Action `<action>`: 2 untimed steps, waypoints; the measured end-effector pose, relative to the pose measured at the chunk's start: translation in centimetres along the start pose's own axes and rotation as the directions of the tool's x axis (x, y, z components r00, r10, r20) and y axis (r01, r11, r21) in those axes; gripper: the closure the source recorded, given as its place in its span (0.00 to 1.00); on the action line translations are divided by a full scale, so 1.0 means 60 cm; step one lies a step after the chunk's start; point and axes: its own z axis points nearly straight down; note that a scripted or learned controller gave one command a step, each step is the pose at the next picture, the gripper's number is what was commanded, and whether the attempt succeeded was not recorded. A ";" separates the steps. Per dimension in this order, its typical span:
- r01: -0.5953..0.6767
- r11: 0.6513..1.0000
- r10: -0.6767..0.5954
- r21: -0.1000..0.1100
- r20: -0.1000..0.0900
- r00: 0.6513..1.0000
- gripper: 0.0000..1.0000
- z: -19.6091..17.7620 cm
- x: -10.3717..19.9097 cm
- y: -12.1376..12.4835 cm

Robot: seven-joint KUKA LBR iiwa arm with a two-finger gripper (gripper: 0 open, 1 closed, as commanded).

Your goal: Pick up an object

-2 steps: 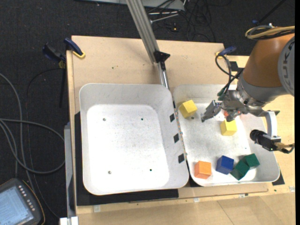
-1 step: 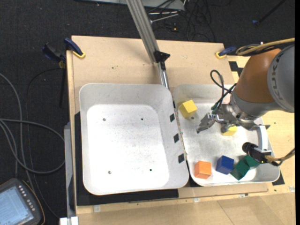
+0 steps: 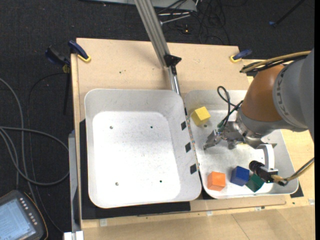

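Below, my gripper (image 3: 212,140) hangs over the right bin (image 3: 286,149), near its left wall, with nothing visible between my fingers; whether my jaws stand open or closed cannot be told from this angle. Yellow cube (image 3: 201,116): in the right bin, up and left of my gripper, apart from it. Orange cube (image 3: 216,180), blue cube (image 3: 240,175) and green block (image 3: 255,183): in a row along the near edge. Left bin (image 3: 100,104): beside it.
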 end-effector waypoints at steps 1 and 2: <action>0.000 1.000 0.000 -0.007 0.001 1.000 1.00 -0.023 -0.001 0.003; 0.004 1.000 -0.004 -0.012 0.002 1.000 1.00 -0.095 0.003 0.011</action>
